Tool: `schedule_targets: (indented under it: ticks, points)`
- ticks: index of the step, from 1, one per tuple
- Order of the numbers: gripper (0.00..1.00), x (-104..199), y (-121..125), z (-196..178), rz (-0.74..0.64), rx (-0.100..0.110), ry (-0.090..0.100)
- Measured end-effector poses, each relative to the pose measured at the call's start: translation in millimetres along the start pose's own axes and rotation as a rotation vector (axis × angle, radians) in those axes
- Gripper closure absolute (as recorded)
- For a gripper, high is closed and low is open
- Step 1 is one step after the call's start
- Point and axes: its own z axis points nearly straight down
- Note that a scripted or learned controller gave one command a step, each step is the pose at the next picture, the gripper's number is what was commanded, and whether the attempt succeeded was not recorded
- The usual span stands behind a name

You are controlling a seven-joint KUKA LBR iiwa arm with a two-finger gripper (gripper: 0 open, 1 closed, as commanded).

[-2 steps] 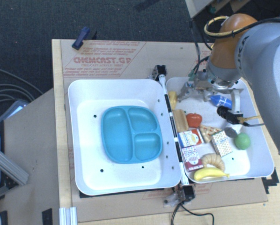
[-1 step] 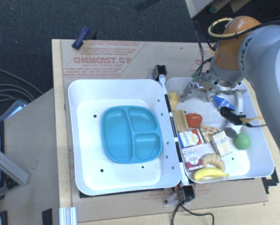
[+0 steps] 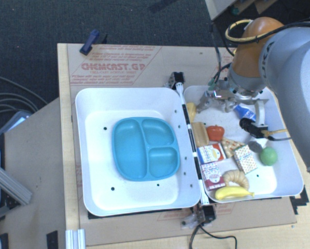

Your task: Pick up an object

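Note:
My gripper [image 3: 221, 100] hangs over the far end of the right bin [image 3: 292, 178], under the grey arm with its orange band. Just right of it lies a small blue item [image 3: 244, 111]. Nearer the front of this bin lie a red tomato [image 3: 215, 133], a tan wooden block [image 3: 199, 134], a green ball [image 3: 268, 156], a croissant [image 3: 237, 177], a yellow banana [image 3: 233, 192] and several small printed boxes [image 3: 211, 153]. A small yellow piece [image 3: 190, 109] sits by the bin's left wall, close to the gripper. I see nothing held in the gripper.
The left bin [image 3: 93, 105] holds a blue divided plate [image 3: 144, 148] at its middle. A black clip [image 3: 177, 79] sits where the two bins meet at the back. A blue object [image 3: 89, 42] lies on the bench's far left corner.

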Motion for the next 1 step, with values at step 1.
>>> schedule_targets:
  ticks: [1]
  points:
    - [0.00,0.8,-0.1,-0.2,0.001,0.000,-0.001]
